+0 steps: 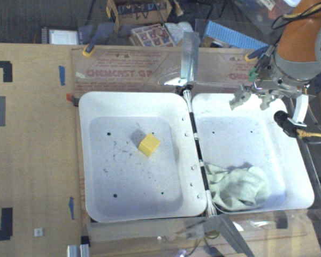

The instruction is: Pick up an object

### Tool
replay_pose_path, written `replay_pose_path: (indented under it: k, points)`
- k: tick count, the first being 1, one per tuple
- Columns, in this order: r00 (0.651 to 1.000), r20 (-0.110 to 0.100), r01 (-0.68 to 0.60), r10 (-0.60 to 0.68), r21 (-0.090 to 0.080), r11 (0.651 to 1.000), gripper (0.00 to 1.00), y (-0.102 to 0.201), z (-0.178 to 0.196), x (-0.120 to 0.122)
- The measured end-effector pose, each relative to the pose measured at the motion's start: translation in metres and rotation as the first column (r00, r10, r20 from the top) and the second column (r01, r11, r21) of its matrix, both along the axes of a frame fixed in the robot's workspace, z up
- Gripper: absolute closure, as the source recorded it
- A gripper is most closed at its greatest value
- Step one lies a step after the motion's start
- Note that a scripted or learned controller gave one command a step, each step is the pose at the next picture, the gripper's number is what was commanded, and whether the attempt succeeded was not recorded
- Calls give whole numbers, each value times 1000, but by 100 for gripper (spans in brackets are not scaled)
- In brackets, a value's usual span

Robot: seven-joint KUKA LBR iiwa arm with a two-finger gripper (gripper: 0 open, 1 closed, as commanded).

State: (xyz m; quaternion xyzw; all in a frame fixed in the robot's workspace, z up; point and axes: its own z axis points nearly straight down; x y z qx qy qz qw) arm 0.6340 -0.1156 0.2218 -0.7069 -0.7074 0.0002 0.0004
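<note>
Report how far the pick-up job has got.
Nothing looks done yet: the yellow block lies in the left bin, and the pale cloth lies in the right bin. In hand: the gripper hangs open and empty over the right bin's far edge. Left: descend, grasp and lift something.

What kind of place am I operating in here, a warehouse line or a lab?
Most likely a robotics lab bench, not a warehouse line: two shallow white plastic bins sit on a plywood tabletop, holding just a small yellow cube and a crumpled pale cloth, with loose cables and boxes behind.
</note>
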Motion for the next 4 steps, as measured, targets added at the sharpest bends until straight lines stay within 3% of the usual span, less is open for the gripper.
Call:
replay_pose_path:
  k: [1,2,3,4]
  points:
    - [844,1,-536,536,0,844,0,-15,-124,30]
    - [939,5,-343,343,-1,939,0,12,-134,-6]
    - [819,4,-574,574,-4,819,0,-35,-32,-59]
    - [692,4,-722,722,-6,692,0,-41,6,-47]
